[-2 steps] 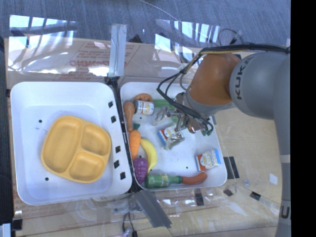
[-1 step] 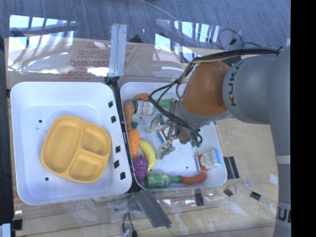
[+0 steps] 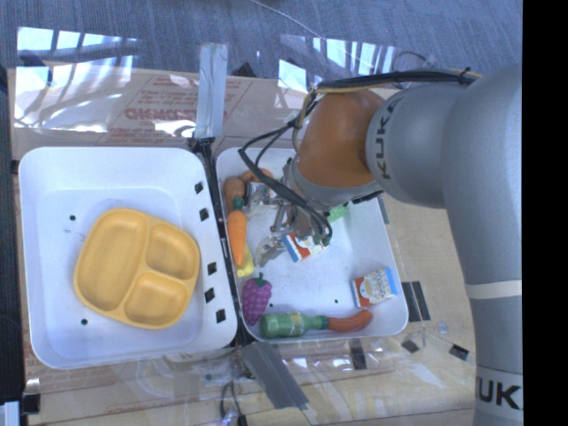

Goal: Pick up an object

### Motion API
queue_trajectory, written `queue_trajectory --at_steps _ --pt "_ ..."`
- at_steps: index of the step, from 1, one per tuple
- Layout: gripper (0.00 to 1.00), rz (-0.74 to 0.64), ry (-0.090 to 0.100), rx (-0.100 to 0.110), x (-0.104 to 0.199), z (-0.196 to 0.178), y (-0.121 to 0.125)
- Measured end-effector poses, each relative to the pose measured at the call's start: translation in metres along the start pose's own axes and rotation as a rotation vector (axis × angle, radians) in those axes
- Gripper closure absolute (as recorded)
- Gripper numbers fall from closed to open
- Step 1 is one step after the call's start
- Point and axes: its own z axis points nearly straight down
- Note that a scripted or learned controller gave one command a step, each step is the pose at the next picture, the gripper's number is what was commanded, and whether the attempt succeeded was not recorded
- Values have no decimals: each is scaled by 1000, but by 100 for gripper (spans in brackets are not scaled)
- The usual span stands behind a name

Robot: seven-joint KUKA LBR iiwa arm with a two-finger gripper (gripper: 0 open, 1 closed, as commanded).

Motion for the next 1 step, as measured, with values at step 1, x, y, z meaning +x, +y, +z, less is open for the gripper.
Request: queue_trajectory --at_steps 1 --pt "0 -25 -10 6 -11 -142 -73"
